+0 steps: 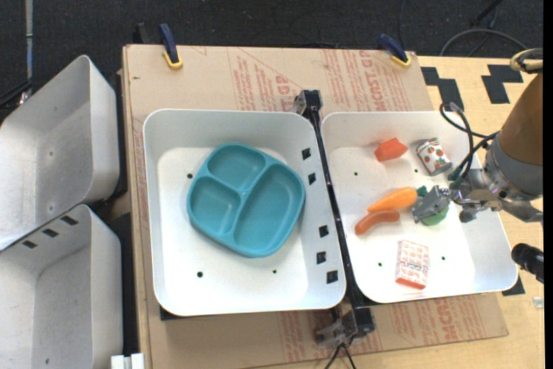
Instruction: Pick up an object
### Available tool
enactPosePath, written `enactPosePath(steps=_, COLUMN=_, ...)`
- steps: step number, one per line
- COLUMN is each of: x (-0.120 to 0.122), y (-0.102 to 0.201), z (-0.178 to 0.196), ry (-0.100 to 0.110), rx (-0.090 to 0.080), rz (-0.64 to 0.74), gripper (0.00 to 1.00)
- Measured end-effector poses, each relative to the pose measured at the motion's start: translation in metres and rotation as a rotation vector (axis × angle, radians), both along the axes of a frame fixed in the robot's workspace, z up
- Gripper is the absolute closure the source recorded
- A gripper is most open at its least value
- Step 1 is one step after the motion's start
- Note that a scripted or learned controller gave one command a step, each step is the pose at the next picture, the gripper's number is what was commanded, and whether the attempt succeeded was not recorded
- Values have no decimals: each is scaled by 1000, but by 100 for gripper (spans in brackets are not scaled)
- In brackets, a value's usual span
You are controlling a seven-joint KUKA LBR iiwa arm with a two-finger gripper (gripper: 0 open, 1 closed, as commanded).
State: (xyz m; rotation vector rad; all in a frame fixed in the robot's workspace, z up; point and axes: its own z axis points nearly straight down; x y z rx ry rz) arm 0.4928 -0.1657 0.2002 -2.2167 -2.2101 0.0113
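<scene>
The right bin (489,270) holds several small objects. An orange carrot (393,200) lies near its middle, with a shorter orange piece (377,223) just below it. An orange block (390,149) and a small white can with red and green marks (432,155) sit toward the back. A red-and-white packet (412,262) lies flat near the front. My gripper (429,205) reaches in from the right and sits low over a green object (436,218), right beside the carrot's tip. The gripper hides most of the green object.
The left bin (173,272) holds a teal divided plate (247,199). A black divider (327,186) runs between the two bins. The arm's body (518,160) and its cables stand over the right bin's right edge. White containers (52,186) sit off the bench at far left.
</scene>
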Motion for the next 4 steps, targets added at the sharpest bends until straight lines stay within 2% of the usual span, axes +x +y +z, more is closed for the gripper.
enactPosePath(steps=1, x=3, y=0, z=6, ry=-12, rx=-3, rz=4, gripper=0)
enactPosePath(steps=2, x=-8, y=3, z=-47, ry=-8, rx=-1, rz=0, gripper=0)
enactPosePath(steps=3, x=-6, y=11, z=-109, ry=-7, rx=-1, rz=1, gripper=0)
enactPosePath(steps=4, x=-6, y=11, z=-108, ry=-12, rx=-2, rz=0, gripper=0)
